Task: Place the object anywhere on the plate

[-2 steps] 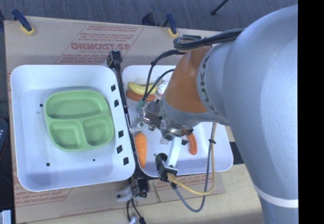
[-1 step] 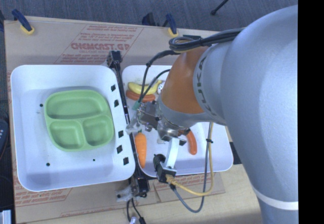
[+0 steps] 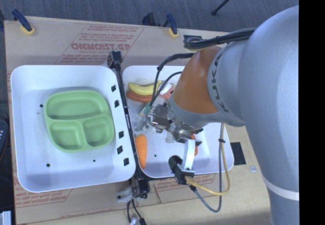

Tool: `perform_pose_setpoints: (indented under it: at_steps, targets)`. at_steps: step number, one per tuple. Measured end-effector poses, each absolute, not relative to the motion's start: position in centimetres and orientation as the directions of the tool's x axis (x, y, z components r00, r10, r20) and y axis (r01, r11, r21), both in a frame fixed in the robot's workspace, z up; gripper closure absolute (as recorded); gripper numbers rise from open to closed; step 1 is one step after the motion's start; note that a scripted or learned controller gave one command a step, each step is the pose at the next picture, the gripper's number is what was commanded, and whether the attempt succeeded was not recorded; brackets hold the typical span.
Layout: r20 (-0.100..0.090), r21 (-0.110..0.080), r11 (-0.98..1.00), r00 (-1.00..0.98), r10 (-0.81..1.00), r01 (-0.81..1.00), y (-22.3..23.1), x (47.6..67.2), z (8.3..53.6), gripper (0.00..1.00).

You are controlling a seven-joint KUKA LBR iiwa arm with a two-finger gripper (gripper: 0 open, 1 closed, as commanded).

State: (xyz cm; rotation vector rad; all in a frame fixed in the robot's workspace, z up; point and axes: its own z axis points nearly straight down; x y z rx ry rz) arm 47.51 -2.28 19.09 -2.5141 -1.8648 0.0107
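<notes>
Grey arm [image 3: 269,102] fills the right side of the frame, nearest the lens, with its orange band [image 3: 200,84] just left of centre-right. Below the band the wrist ends in the gripper [image 3: 152,117], which sits low over the right bin [image 3: 223,160], near that bin's left half. Gripper state: cannot tell, since the wrist housing and cabling cover the tip.

Right bin contents, as visible:
- banana [image 3: 139,88], yellow, at the upper left of the bin, lying roughly level.
- A reddish-orange piece [image 3: 139,97] just beneath the banana, touching or nearly touching it; identity unclear.
- carrot [image 3: 141,150], orange, lower left of the bin, lying lengthwise along the bin's left wall, just below the gripper and apart from it.
- A small red item [image 3: 195,143] partly hidden by the wrist hardware at lower centre.

Left bin [image 3: 25,163] holds the green plate [image 3: 78,120], three compartments, one long one on top and two smaller below. Plate sits centred in the bin. None of the objects lies on the plate; all are in the right bin.

Yellow cable [image 3: 213,191] loops below the right bin.
</notes>
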Motion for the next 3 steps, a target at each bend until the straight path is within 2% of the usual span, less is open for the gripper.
perform_pose_setpoints:
  at_steps: [1,2,3]
  targets:
    - [0.002,-0.016,-0.284,0.284,0.959,0.959,-2.2,47.5,20.1,1.0]
    - [-0.001,-0.005,-0.442,0.442,0.897,0.897,4.7,50.0,21.4,1.0]
    - [-0.001,-0.006,-0.442,0.442,0.897,0.897,4.7,50.0,21.4,0.0]
